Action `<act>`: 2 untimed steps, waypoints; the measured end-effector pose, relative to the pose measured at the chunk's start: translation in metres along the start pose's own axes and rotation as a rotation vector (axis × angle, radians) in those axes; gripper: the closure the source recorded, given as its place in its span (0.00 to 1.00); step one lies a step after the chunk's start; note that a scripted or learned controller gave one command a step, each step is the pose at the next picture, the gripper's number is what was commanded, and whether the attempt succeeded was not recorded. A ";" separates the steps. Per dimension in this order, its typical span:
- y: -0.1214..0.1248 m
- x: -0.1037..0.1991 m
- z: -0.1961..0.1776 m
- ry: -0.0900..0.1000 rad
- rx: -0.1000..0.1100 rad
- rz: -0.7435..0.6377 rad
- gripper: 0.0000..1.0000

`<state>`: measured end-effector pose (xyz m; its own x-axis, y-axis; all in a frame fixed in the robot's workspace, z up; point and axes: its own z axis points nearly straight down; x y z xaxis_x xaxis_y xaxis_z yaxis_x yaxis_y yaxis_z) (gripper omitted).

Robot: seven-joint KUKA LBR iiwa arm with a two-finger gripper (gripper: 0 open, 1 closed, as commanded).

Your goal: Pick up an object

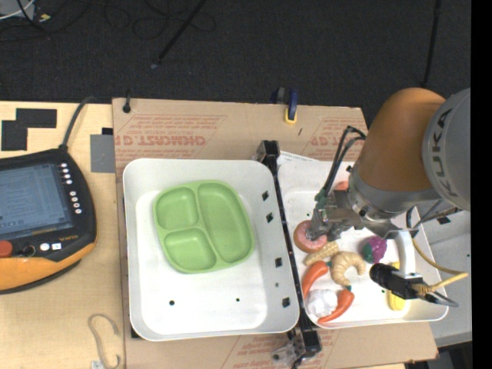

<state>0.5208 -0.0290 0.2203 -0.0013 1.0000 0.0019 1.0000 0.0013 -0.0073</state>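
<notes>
From where I stand, the biggest thing is the sheet of brown cardboard with red printing that covers the bench, flat and matt. The arm comes in from the right, a thick rounded body with a smooth orange band and a grey shell. Two shallow white bins of smooth plastic sit side by side on the cardboard, touching along a black strip. The left bin is wide, with rounded corners. The right bin is partly under the arm. A control tablet with a grey screen and an orange lower edge lies at the far left. In the left bin rests a green plate, glossy, with soft corners and three compartments. The gripper, dark metal, hangs low over the right bin, just above a pink ring; I cannot tell if it is apart or together, and nothing is seen held in it. Near the ring lie a tan curved pastry with a ridged surface, an orange pepper, a red pepper, a white lump, a purple piece and a small yellow piece, all crowded together. A small blue clamp grips the far edge of the cardboard.
</notes>
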 end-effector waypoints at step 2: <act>-0.034 0.052 -0.001 -0.001 -0.001 0.001 1.00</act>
